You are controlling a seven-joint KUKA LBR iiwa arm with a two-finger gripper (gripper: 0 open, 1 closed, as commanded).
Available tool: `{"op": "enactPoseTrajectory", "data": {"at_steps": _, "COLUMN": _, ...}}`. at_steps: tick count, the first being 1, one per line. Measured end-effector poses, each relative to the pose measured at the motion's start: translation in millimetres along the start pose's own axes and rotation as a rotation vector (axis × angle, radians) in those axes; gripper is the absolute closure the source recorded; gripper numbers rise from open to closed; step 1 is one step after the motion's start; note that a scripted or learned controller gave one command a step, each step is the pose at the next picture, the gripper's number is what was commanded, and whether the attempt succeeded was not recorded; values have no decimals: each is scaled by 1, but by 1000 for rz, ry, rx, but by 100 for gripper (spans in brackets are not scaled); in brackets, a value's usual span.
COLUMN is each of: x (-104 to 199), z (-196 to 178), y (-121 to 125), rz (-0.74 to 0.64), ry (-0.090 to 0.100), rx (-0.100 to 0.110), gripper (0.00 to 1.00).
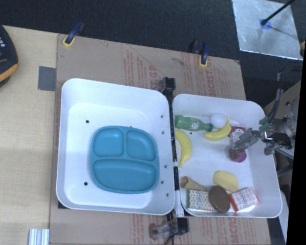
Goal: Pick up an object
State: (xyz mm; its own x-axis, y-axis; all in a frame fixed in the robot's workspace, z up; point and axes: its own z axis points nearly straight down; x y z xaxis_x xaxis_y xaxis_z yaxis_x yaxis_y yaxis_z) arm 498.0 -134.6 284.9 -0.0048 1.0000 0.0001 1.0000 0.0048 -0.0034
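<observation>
— Two white bins sit side by side on our bench, and the left bin carries a blue divided plate.

— Over on the right bin, we see the gripper down low near the far right wall, right over a small purple object.

— Can we call the grip?

— We cannot tell; the claw is too blurred to read.

— Around it, we have a green bottle, a white ball, two bananas, one curved by the ball, one by the divider.

— Near the front edge: a lemon, a brown disc, a small carton.
</observation>
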Motion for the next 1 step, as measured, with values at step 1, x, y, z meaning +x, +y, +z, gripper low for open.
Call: {"op": "enactPoseTrajectory", "data": {"at_steps": 1, "x": -2, "z": 142, "y": 67, "rz": -5, "ry": 1, "rx": 9, "gripper": 0}}
